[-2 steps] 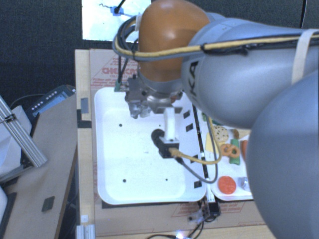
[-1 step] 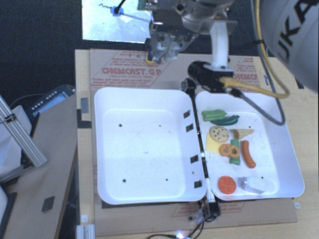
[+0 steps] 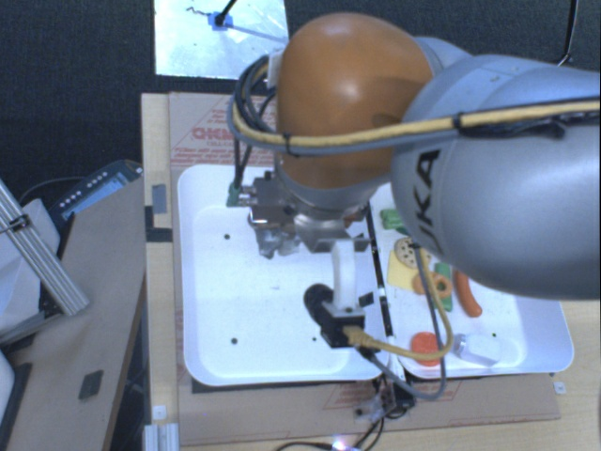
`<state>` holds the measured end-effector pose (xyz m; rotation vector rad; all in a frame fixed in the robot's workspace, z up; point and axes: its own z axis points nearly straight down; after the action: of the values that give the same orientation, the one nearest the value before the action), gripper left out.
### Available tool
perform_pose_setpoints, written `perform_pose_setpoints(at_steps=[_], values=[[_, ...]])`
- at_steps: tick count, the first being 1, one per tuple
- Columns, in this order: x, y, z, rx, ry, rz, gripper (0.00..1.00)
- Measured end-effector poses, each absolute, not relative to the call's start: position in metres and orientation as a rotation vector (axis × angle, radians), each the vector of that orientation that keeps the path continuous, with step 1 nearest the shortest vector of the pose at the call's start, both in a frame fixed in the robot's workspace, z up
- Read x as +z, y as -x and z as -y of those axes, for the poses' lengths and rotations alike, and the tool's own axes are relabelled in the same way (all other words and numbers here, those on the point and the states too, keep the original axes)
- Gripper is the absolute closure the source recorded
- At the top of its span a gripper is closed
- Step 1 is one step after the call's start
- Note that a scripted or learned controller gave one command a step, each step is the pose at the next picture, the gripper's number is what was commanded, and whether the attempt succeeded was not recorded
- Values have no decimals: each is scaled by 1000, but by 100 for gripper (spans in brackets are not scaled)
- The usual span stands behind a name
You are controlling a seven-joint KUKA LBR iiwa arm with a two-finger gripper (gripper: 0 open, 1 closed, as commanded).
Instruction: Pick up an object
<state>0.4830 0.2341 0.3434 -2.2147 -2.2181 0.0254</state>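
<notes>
The claw (image 3: pixel 273 232) hangs low over the left-hand white bin (image 3: pixel 235 299), near its back edge. From here only a bit of its metal body shows, so I can't tell whether it is apart or together, and nothing can be seen in its grip. Right above it the orange band (image 3: pixel 347 92) and the fat grey arm (image 3: pixel 507 177) block much of the middle. The grey shell carries black letters, of which only "KA" can be read. The things to pick up all lie in the right-hand bin (image 3: pixel 549 350), well apart from the claw. There is a green piece (image 3: pixel 390 220) at the back, a yellow piece with dark spots (image 3: pixel 404 256), a carrot (image 3: pixel 467 294), a red ball (image 3: pixel 425 344) and a clear lump (image 3: pixel 479 349) at the front. The arm cuts off the far side of that bin. Under both bins lies a sheet of cardboard (image 3: pixel 202 130) with red print too faint to read, resting on the table (image 3: pixel 113 289).
</notes>
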Motion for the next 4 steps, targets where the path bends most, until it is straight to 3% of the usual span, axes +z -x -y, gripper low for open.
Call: perform_pose_setpoints(at_steps=[1, 2, 3, 4], values=[[326, -487, -220, 0, 2221, 2222, 100], [364, -488, -118, -7, 2235, 2215, 100], [436, -487, -175, -15, 2213, 2234, 100], [280, -518, -222, 15, 2209, 2226, 100]])
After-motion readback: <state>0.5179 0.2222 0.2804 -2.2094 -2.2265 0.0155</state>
